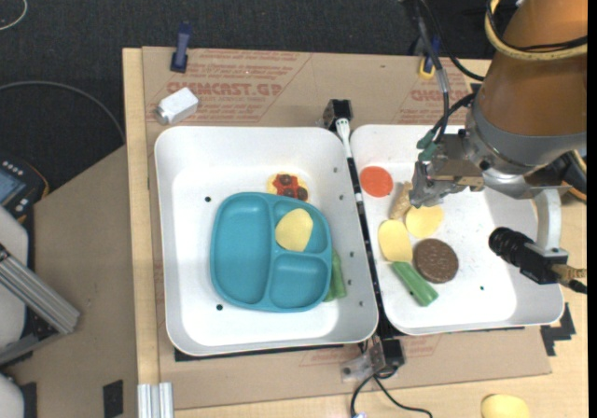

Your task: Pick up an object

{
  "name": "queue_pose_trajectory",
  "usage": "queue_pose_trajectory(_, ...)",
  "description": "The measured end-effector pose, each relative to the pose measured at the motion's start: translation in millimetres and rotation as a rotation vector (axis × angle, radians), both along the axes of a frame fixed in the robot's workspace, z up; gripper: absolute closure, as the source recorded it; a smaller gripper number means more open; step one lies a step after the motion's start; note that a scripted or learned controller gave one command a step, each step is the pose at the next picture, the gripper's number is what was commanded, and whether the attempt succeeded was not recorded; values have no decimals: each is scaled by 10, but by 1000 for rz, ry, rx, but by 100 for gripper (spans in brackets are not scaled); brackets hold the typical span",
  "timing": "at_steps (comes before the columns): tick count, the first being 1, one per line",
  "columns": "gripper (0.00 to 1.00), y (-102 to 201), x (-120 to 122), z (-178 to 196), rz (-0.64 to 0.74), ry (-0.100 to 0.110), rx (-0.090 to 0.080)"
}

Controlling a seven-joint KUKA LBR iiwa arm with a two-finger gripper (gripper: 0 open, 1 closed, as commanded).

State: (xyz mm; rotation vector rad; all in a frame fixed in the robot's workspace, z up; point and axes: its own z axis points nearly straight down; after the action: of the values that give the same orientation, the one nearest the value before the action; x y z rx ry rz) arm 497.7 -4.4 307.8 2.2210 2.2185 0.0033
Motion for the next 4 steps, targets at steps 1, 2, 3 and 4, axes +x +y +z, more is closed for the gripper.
queue_pose_trajectory(1,100,1003,21,397,13,-2,4)
queue_pose_trajectory(2,100,940,25,483,2,0,1)
queue_pose_trajectory(3,100,942,30,584,1,-2,1)
queue_pose_trajectory(4,100,740,-89,-162,-2,14,-2)
